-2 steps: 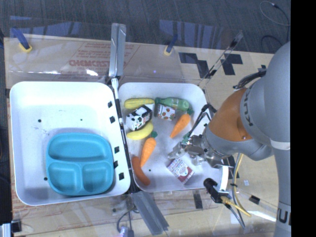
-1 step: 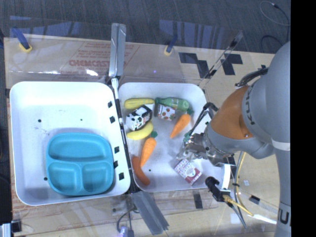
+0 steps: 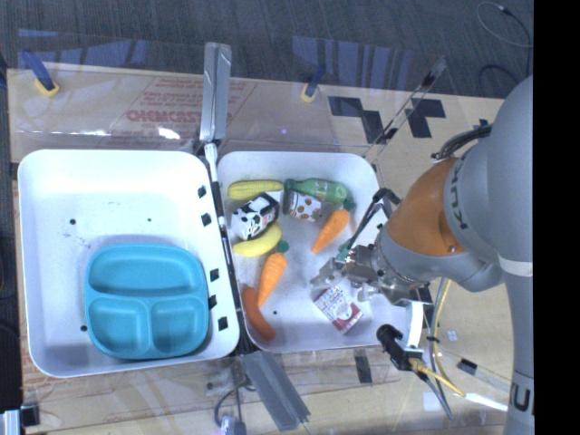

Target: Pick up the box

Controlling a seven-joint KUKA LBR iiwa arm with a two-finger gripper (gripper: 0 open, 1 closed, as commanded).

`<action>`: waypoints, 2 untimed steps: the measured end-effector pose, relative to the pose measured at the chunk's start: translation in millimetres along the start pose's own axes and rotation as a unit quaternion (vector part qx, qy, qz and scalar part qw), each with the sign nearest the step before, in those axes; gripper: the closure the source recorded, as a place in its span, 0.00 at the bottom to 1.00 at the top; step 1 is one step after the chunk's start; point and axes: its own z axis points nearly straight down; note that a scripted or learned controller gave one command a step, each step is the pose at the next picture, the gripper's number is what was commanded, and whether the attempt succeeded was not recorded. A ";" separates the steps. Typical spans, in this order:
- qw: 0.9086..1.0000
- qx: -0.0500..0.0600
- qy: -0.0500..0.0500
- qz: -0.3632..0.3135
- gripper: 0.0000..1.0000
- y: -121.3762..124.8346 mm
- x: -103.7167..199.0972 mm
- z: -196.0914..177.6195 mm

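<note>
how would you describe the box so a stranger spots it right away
Look in the right bin, toward its near right corner, just under the tool. The box lies there: small, white with red print. The carrots and bananas around it are long, rounded and plain orange or yellow.

Dark grey carpet floor (image 3: 136,7) lies beyond a wooden bench (image 3: 272,107) under clear plastic sheeting.
</note>
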 end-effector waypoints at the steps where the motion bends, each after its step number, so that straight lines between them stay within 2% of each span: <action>1: 1.000 0.000 0.000 0.002 0.00 -1.6 2.7 9.5; 2: 1.000 0.000 0.001 0.000 1.00 -0.6 3.5 -0.6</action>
